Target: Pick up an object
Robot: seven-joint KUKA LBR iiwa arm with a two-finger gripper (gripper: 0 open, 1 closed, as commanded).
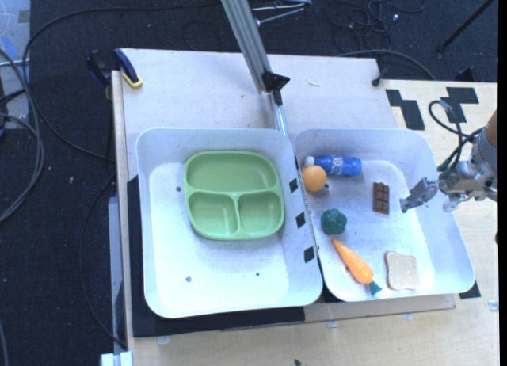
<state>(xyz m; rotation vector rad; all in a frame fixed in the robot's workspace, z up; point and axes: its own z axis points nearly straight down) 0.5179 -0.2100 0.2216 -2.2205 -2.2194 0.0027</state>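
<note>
Just left of the tool, inside the right bin, lies the chocolate bar, the closest pick. The tool hangs over the bin's right rim w/ nothing between its tips; whether they're spread or pressed together I cannot tell, the view's too small and blurred there.

Other options, all on the bin floor left of the tool: bread slice below-left and near; carrot further left, lying on a slant; green lump (broccoli, prob.) well left; orange ball and blue-white bottle furthest left, touching or nearly so, up by the divider wall.

To do the step well, IMO: go for the chocolate bar, since it sits apart from everything w/ free floor around it. It's flat and thin, so the tips need to come down close to the floor and close across the short width. The ball would likely roll; the bottle is crowded by the ball and the wall. Bread is also flat but wider, so prob. a harder pinch.

Surface: smooth white plastic, shallow sloped walls, so things may slide if nudged. The left bin, far left of the tool, holds a green divided plate. Both bins rest on a pale tabletop; a metal pole slants in from above, and cables trail over the dark floor around it.
</note>
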